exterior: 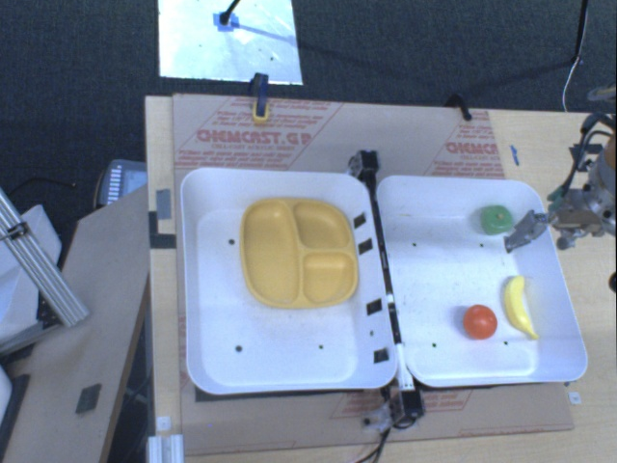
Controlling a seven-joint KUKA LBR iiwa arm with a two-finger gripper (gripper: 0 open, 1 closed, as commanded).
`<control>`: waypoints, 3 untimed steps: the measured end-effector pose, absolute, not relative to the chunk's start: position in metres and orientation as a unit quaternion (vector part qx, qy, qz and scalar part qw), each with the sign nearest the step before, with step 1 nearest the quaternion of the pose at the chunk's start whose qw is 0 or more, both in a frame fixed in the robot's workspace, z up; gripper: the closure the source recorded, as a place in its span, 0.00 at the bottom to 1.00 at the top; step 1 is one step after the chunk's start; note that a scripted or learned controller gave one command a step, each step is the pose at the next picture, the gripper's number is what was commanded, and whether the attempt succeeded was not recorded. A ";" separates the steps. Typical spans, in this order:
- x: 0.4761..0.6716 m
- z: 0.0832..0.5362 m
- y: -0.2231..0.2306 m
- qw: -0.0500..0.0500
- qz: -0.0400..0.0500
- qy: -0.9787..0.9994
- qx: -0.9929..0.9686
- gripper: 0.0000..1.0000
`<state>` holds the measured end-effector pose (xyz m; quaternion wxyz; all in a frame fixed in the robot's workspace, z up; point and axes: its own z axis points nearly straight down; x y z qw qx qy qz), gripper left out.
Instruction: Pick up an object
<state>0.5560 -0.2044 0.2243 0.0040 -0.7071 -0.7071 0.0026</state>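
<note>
Two shallow white bins sit side by side on the bench. The left bin (207,355) carries a yellow divided plate (297,253) near its middle. The right bin (424,350) holds three candidates for picking: a green round fruit (496,219) close to the far right corner, a banana (519,306) lying along the right edge, and a red tomato (480,322) just beside the banana, toward the near edge. The gripper (542,228) hangs at the right rim of that bin, near the green fruit, and nothing can be seen caught in it; how wide it is set is too blurred and small to tell. My reading is that the pick has not happened yet and the green fruit is the likeliest target. The risks follow from the layout. That fruit is round and sits close to the bin's corner wall, so a slightly off-centre descent could knock it rolling or jam a finger against the rim. The tomato would also roll if nudged. The banana lies almost against the right wall, leaving little room for a finger on that side, and closing across its curved length could squeeze it out sideways.
</note>
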 end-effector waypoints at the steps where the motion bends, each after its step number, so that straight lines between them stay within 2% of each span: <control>1: 0.559 0.230 -0.204 -0.001 0.000 -0.708 -0.706 0.00; 2: 0.560 0.168 -0.201 0.001 0.001 -0.708 -0.706 0.00; 3: 0.553 0.110 -0.206 0.001 0.001 -0.707 -0.707 0.00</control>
